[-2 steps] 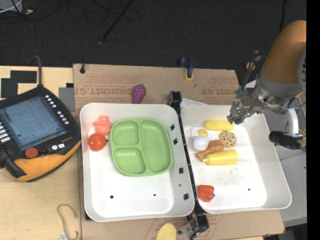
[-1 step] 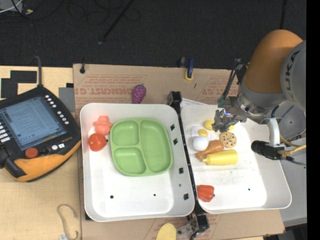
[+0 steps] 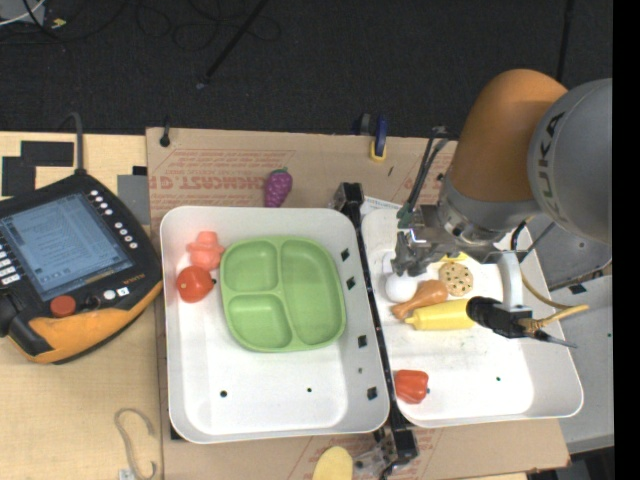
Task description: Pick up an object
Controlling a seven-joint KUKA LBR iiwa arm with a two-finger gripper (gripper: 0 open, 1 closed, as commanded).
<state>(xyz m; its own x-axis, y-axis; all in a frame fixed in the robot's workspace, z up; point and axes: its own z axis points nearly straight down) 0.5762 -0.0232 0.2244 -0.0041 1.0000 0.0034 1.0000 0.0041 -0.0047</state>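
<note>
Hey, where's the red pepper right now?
The red pepper lies in the right bin, at its near left corner beside the divider between the bins, below the yellow mustard bottle.

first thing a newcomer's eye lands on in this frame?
Probably the big grey arm with its orange band, reaching in from the right, its gripper down over the right bin just above a white egg. Next, the bright green divided plate in the left bin, with a red tomato beside it.
</note>
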